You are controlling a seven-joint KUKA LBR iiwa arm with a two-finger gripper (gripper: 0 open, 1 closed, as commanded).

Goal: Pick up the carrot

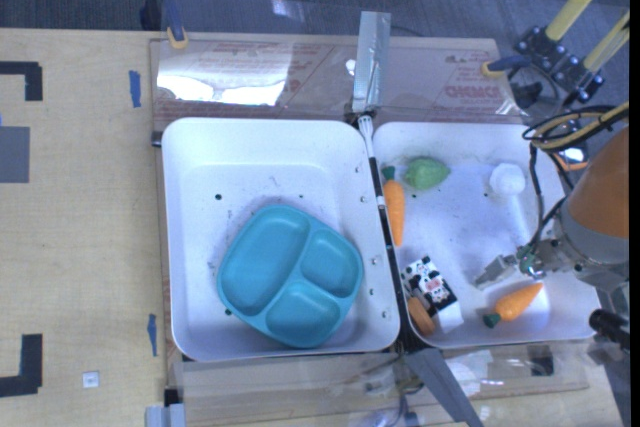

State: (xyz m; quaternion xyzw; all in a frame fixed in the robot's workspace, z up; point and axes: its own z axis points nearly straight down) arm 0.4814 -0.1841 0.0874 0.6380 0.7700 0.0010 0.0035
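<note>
I am positioned over the right bin (470, 215), entering from three o'clock. My gripper (508, 265) hangs just above and at eleven o'clock of a carrot (518, 301) lying near the bin's five o'clock corner. My fingers appear spread, metal tips pointing toward nine o'clock, with nothing between them; the carrot is not held.

Observed contents: a second carrot (395, 209) lies lengthwise against the dividing wall at nine o'clock of the bin, and a third orange piece (420, 317) sits at seven o'clock beside a black-and-white cow-patterned block (428, 283). A green leafy toy (427, 173) rests at eleven o'clock, and a white object (508, 183) at one o'clock. The left bin (200, 155) carries a teal divided plate (290, 275).

Risks, as judged: the near carrot is smooth, tapered plastic, rounded in section, so a pinch off its thick middle could squirt it sideways. It lies close to the bin's sloping wall, so a descending finger may strike the rim or ride the slope. The fingers sit offset from the carrot's body; closing here would likely catch air. The white bin floor is glossy, offering little friction against a push.
</note>
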